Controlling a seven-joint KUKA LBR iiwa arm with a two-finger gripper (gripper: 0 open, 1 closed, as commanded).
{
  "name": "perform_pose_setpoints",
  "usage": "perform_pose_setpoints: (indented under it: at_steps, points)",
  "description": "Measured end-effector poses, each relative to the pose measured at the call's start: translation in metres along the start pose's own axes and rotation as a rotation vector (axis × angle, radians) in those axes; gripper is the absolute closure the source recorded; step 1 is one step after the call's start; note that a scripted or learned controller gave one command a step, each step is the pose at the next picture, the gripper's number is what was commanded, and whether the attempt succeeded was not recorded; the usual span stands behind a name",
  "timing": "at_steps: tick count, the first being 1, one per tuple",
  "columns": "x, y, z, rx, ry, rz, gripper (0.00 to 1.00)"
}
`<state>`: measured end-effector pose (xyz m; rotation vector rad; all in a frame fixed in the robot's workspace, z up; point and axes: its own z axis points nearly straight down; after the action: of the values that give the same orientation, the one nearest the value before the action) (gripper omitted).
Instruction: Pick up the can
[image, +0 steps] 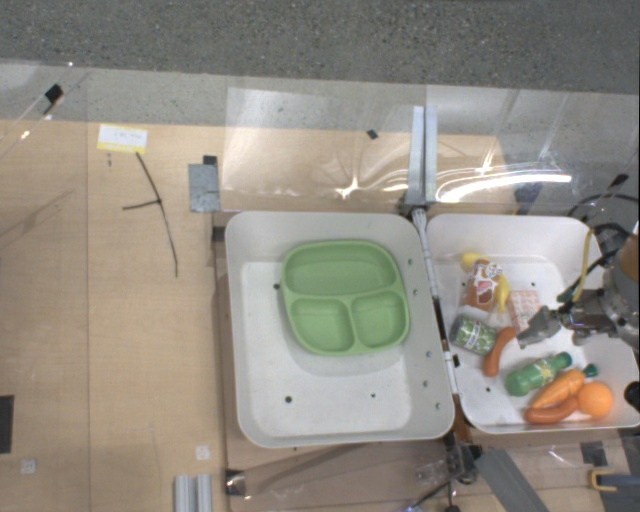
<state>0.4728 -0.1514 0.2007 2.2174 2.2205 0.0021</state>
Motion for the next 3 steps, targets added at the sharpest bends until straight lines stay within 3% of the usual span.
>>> perform_pose_setpoints:
  at_steps: [1,2,3]
  points:
    - [-0.006,-0.016,0.075,0.005,0.001,0.408,0.0]
    - [-0.045,0.066,0.105,-0.009,0.001,0.779,0.0]
    - [-0.031,0.039,0.01,0.001,0.0,1.191,0.0]
